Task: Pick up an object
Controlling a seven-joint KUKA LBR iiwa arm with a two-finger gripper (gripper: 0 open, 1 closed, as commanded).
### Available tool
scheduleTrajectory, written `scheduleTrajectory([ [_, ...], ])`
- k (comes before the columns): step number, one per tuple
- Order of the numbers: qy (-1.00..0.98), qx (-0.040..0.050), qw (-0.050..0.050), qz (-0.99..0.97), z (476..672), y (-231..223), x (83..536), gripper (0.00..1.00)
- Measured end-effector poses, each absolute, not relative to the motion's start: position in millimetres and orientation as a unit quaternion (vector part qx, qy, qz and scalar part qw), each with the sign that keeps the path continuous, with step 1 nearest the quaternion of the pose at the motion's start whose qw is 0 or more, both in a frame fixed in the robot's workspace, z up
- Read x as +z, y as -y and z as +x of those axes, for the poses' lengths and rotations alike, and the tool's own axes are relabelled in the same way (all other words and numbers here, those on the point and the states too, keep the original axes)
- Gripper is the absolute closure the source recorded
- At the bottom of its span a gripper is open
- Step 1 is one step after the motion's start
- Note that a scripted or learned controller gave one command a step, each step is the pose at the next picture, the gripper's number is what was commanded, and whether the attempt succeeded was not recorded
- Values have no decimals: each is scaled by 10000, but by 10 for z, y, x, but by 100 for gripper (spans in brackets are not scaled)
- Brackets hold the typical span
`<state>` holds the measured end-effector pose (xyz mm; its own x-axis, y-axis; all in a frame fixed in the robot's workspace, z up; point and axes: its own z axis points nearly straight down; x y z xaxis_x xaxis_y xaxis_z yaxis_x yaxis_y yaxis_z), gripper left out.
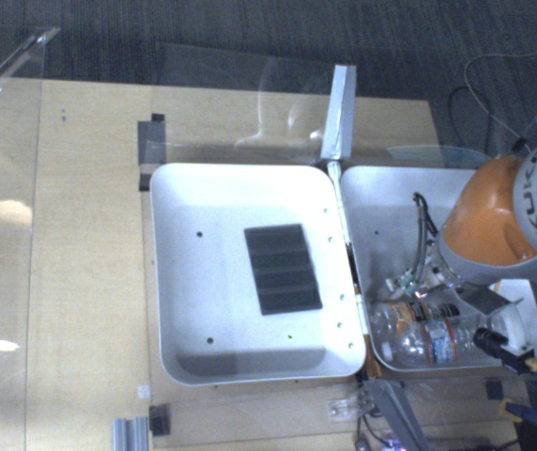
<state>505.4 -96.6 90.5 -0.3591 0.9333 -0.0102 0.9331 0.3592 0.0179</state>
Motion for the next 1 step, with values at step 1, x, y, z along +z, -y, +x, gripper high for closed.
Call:
scheduleTrajectory([
  [1,-8247,76,128,5654,5089,954,1029,100],
])
